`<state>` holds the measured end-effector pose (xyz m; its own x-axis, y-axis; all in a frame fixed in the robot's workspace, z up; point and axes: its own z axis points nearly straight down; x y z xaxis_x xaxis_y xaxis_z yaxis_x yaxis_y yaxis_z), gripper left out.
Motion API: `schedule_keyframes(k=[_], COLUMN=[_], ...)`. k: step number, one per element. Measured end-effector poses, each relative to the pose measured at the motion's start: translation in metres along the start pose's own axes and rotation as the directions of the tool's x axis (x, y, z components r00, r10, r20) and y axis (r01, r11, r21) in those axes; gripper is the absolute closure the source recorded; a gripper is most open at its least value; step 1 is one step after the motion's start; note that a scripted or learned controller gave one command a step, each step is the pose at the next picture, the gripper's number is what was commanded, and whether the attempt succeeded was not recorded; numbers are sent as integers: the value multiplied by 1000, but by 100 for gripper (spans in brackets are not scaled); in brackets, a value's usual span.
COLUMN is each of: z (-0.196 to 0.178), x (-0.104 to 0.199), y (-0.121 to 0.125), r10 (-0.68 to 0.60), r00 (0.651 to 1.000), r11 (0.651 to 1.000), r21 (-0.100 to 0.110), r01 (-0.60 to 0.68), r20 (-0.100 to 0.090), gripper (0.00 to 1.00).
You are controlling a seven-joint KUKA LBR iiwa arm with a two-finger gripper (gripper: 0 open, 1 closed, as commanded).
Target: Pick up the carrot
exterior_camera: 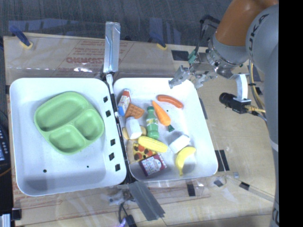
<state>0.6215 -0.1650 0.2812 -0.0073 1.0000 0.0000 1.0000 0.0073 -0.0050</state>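
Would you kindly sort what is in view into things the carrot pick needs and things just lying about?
Needed:
carrot
gripper
right bin

Lying about:
sausage
green bottle
corn
banana
green plate
left bin

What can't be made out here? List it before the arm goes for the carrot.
- Gripper, camera view: small and blurred above the right bin's far edge, so the state of its grip is unclear.
- Carrot: its lower tip is tucked behind the green bottle and a small white piece.
- Red packet: label too small to read.
- Arm: cut off by the top edge.
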Motion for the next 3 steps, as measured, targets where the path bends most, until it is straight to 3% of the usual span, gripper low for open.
schedule_keyframes(k=[1, 2, 3], z=[129, 190, 179], x=[-1, -33, -32], y=[-10, -34, -34], r10=[-30, -209, -213], r00=[1000, 978, 977], r11=[1000, 978, 977], r21=[4, -3, -2], r01=[30, 209, 213], r20=[-1, 1, 1], gripper=[0, 0, 100])
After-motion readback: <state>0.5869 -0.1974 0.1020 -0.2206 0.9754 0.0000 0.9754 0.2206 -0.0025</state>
